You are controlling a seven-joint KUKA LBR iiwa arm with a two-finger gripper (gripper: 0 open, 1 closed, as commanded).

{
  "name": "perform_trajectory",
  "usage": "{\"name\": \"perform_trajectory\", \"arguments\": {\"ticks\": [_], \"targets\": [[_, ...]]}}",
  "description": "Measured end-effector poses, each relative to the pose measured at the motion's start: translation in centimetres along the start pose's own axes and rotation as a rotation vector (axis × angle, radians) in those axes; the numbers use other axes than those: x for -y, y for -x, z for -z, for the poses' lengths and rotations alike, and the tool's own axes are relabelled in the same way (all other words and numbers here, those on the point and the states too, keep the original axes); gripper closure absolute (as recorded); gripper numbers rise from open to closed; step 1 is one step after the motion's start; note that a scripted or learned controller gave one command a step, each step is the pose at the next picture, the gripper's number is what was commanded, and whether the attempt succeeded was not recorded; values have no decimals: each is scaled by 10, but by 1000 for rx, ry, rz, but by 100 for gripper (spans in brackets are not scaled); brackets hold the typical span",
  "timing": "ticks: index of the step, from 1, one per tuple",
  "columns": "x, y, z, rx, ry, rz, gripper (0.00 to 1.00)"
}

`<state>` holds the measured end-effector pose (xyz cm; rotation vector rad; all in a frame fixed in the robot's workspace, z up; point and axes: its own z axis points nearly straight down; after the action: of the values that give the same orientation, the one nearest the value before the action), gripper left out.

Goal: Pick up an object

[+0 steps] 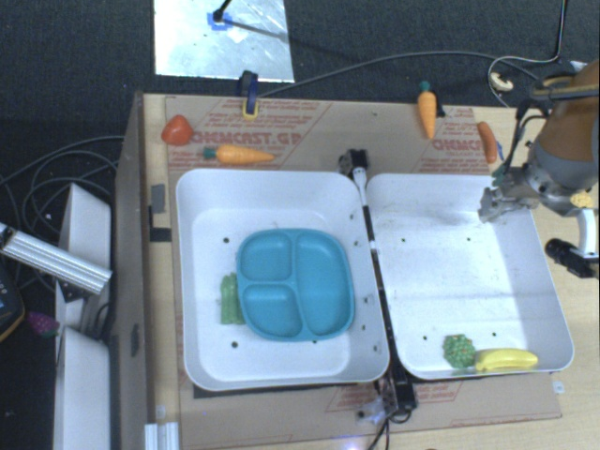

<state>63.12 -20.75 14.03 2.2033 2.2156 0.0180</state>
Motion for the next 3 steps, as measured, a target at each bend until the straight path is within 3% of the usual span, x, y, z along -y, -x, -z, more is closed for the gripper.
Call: {"name": "perform_trajectory", "arguments": {"ticks": [3], "targets": [[-4,0,33,0,11,3,100]]}}
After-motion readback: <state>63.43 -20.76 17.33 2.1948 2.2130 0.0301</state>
